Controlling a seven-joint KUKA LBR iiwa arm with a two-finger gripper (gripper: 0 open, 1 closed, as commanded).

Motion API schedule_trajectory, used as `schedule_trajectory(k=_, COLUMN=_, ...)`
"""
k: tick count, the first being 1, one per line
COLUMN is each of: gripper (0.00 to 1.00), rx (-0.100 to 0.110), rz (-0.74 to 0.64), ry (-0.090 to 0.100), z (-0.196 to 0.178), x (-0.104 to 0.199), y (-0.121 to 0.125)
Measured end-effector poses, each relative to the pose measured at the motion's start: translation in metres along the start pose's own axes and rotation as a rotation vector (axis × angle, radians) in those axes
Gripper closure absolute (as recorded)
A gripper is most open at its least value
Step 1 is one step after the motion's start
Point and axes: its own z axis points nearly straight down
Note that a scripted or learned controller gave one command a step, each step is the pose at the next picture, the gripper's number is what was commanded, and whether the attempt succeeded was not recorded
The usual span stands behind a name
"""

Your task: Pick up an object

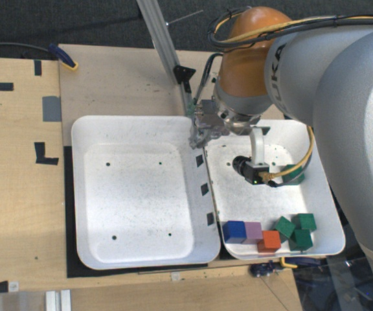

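Several small blocks lie along the front edge of the right bin (316, 173): a blue block (235, 230), a pale purple one (253, 230), an orange one (271, 240) and three green ones (301, 240) bunched at the front right. My gripper (201, 133) hangs under the orange wrist band at the back left corner of the right bin, close to the wall between the two bins. It is far from the blocks, and I see nothing in it.
The left bin (135, 193) stands beside the right one, sharing a low ridge. A slanted grey metal bar (160, 37) runs down from the top toward the gripper. The big grey arm covers the right side of the view.
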Motion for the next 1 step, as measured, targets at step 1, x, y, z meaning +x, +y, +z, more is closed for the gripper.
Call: schedule_trajectory(k=1, gripper=1.0, rx=0.0, rz=0.001, ry=0.0, z=0.0043, x=0.0471, y=-0.0121)
